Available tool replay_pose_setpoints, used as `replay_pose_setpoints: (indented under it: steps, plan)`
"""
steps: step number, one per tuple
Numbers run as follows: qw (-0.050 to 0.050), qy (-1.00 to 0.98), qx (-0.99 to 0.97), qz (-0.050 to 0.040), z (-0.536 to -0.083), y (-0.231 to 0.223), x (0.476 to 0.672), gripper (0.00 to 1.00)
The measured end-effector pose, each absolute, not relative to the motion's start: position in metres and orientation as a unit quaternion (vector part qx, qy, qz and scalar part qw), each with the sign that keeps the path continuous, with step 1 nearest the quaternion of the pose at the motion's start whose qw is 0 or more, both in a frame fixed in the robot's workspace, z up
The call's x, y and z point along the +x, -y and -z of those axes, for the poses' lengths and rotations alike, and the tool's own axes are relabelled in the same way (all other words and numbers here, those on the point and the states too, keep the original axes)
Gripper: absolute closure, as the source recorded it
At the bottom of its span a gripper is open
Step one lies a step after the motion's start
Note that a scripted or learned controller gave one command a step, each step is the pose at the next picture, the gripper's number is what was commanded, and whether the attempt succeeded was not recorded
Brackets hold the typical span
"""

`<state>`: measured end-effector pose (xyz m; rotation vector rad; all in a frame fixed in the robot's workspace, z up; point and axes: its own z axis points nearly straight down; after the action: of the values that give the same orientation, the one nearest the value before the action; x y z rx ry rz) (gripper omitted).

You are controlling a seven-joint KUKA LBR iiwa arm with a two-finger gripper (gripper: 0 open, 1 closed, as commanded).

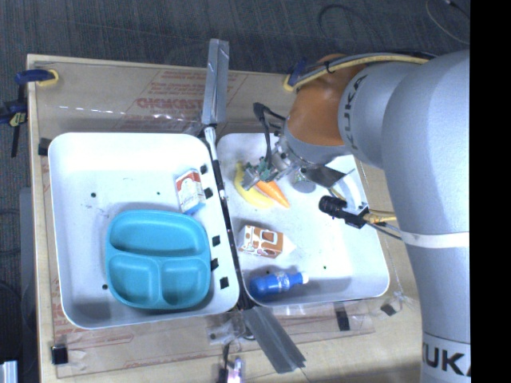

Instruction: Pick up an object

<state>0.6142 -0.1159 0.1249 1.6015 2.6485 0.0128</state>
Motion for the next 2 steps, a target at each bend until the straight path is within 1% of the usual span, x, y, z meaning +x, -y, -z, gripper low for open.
replay_pose_setpoints:
  steps: [1, 2]
  plan:
    - [0.0, -0.851, 0.525, 0.0005, -0.2145, 0.0954, 0.6581, 1.0]
    - [0.0, -0.851, 0.525, 0.0007, -0.214, 0.0954, 0.6579, 0.0]
